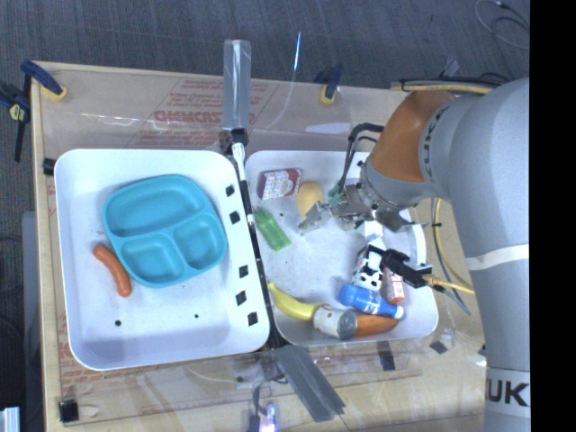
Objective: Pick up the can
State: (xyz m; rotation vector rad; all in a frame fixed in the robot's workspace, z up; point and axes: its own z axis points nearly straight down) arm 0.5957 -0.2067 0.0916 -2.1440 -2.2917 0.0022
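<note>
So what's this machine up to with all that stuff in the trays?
A grey robot arm reaches in from the right over the right bin, which holds a jumble of small items. Its tool hangs near a yellow lemon-like piece, in the bin's upper part. It is meant to pick up the can, which lies untouched on its side in that bin's top left corner. The left bin holds a blue divided plate and an orange sausage.
</note>
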